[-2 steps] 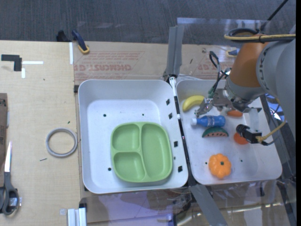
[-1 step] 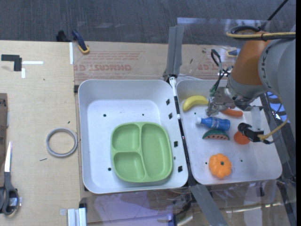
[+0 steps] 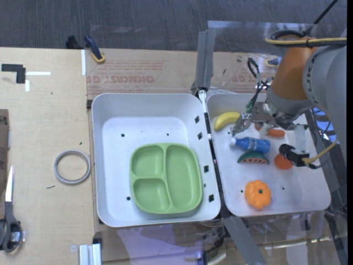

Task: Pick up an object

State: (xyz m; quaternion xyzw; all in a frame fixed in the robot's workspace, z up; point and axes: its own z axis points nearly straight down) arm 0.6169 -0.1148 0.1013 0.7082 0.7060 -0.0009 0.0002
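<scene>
Just below jaws (image 3: 246, 121): blue bottle (image 3: 251, 144).

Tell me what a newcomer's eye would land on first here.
The green divided plate sits alone in the left bin. The right bin holds bright toy food: a banana, a blue bottle, a watermelon slice and an orange pumpkin. The grey arm with its orange band reaches over that bin from the right.

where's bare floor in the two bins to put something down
Left bin: bare floor runs above and left of the green plate. Right bin: bare patches flank the pumpkin. It is crowded higher up, around the banana, bottle, watermelon slice and gripper.
</scene>
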